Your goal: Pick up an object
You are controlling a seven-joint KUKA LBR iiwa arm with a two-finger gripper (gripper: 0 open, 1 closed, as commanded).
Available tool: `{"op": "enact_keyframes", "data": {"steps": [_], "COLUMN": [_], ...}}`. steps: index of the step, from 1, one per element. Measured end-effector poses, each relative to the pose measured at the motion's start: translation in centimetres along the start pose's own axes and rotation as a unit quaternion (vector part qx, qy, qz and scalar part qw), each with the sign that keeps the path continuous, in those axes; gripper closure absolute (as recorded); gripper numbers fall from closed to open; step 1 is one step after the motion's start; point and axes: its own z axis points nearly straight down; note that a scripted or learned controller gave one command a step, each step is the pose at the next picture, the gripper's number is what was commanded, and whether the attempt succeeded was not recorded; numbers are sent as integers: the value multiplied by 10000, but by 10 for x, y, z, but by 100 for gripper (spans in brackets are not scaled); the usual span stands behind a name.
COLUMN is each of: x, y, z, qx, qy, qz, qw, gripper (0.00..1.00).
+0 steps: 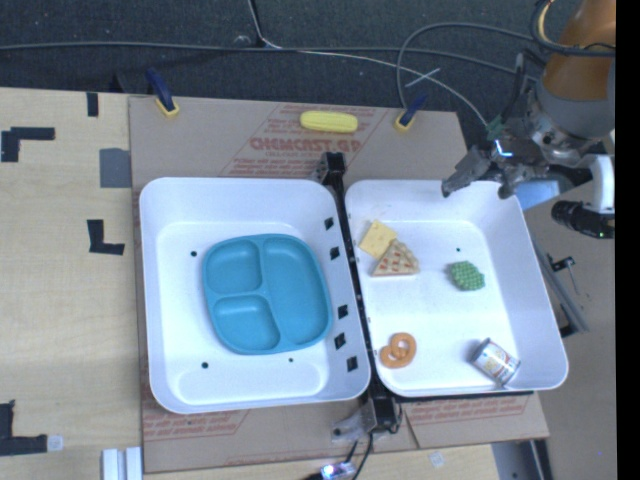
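Five small items [389,250]: knobbly, ringed, wedged.

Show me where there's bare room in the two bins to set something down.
In the right bin, the middle is bare, between the waffle, broccoli, pretzel and can. In the left bin, the blue plate takes the middle, leaving a bare border. It is crowded around the cheese.
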Motion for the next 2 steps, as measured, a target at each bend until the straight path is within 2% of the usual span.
{"op": "enact_keyframes", "data": {"steps": [1,2], "x": [0,-5], "y": [2,-5], "z": [-8,52], "qx": [-61,-34], "qy": [-11,-10], "qz": [-16,-12], "qw": [10000,10000], "gripper": [0,0]}}
